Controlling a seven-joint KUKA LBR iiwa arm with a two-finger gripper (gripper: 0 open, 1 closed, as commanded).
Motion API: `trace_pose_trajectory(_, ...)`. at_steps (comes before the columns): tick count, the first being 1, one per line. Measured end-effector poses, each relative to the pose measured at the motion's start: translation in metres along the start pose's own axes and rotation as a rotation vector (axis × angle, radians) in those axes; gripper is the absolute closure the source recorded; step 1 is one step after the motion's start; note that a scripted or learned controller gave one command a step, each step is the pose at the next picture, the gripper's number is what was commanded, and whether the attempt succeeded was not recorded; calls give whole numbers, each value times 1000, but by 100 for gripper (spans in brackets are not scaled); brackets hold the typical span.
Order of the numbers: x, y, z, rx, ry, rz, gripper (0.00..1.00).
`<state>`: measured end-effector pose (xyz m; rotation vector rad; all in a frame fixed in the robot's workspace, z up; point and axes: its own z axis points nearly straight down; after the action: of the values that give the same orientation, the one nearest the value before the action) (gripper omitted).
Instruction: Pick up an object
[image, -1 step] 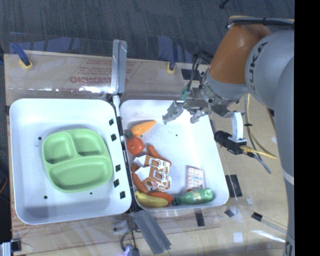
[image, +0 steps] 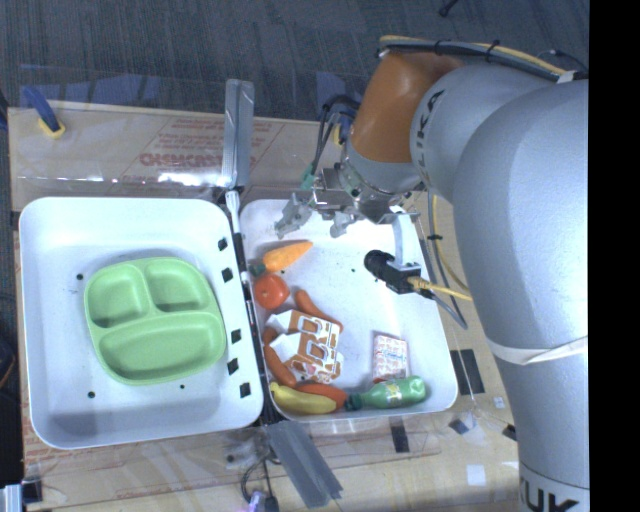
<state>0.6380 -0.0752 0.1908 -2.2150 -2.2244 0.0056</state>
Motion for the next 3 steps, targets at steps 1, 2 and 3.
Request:
trace_pose_trajectory(1,-18,-14,51,-1,1,-186,0)
trace_pose_trajectory(2,-29,18,87,-23,2,-231,0)
trace_pose_trajectory(3,-33,-21,98,-4,0,-199,0)
